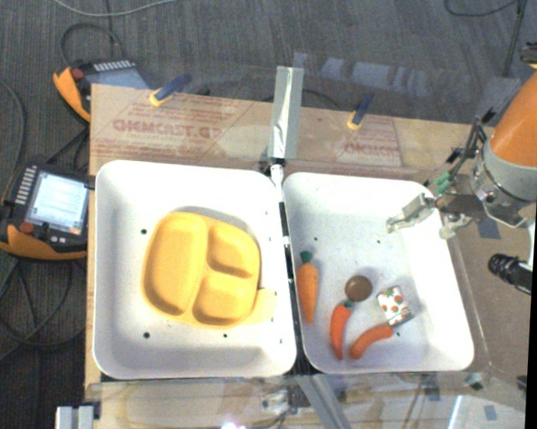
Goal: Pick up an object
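Below, cardboard-topped bench (210,128), grey carpet (217,25)

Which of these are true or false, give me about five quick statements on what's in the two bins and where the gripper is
1. The yellow divided tray lies in the left bin. True.
2. The right bin holds three orange carrot-like toys. True: the carrot by the divider, the middle carrot and the curved carrot.
3. The brown ball sits in the yellow divided tray. False: it lies in the right bin, beside the middle carrot's top.
4. The gripper is over the left bin. False: it is over the right bin's upper right part.
5. The gripper holds the small red-spotted white block. False: the block lies on the bin floor, apart from the gripper.
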Controlling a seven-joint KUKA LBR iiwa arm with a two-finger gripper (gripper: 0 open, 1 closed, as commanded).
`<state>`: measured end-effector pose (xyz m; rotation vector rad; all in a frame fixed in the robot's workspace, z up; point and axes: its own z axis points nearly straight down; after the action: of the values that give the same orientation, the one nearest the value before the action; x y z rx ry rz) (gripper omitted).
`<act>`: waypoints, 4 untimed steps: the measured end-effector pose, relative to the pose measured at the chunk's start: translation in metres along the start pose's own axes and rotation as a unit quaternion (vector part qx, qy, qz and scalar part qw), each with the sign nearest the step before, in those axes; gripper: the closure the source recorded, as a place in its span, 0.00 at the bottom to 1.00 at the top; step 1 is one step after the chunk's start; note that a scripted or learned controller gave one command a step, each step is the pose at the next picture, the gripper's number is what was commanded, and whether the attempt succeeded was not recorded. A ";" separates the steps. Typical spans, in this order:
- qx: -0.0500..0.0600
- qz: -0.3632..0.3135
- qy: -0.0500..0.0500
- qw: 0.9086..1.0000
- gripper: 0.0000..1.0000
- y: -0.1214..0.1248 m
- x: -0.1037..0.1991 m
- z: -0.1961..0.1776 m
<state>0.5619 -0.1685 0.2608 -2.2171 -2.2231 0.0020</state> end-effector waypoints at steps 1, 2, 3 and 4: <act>0.001 0.016 0.001 1.000 0.00 -0.033 0.000 0.142; -0.009 0.065 0.002 0.998 0.00 -0.070 -0.035 0.169; -0.006 0.021 0.003 1.000 0.00 -0.071 -0.039 0.170; -0.005 0.011 0.006 1.000 0.00 -0.071 -0.041 0.169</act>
<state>0.4907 -0.2095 0.0916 -2.2401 -2.1975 -0.0229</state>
